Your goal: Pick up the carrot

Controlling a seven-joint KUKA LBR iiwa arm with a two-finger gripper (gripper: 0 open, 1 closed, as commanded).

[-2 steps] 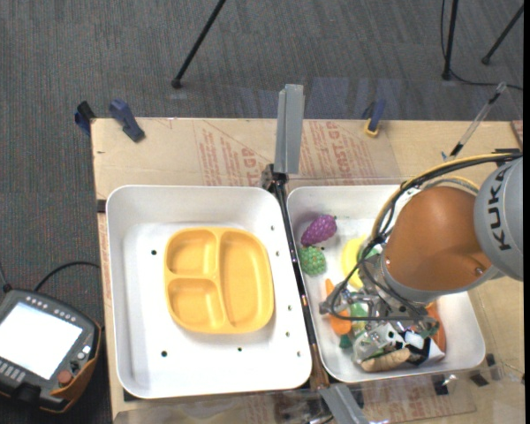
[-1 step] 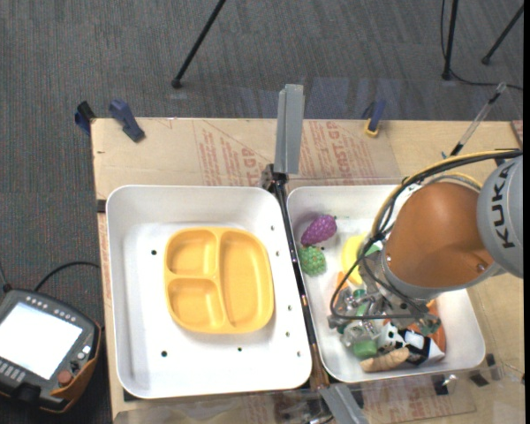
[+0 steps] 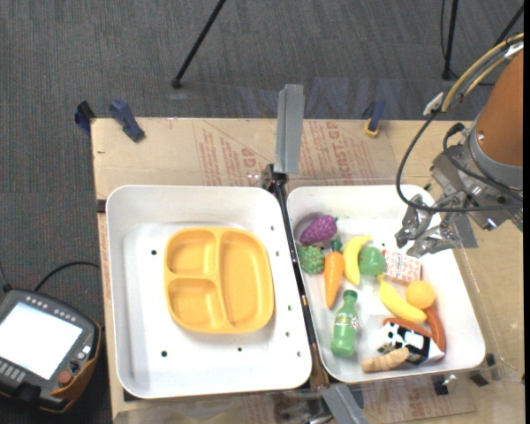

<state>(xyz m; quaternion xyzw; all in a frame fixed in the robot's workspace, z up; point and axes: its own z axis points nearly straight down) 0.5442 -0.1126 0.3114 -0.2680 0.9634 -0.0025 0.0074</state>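
Observation:
The carrot (image 3: 334,277), orange with a green top, lies in the right bin (image 3: 353,198) near its left side, pointing toward the front. My gripper (image 3: 426,234) hangs above the right part of that bin, well to the right of the carrot. Its fingers are spread apart with nothing between them.
Around the carrot lie purple grapes (image 3: 319,230), a green broccoli piece (image 3: 312,259), a banana (image 3: 354,256), a green bottle (image 3: 344,323), a green pepper (image 3: 371,260), an orange (image 3: 420,293) and other toy foods. The left bin (image 3: 124,237) holds a yellow divided plate (image 3: 219,280).

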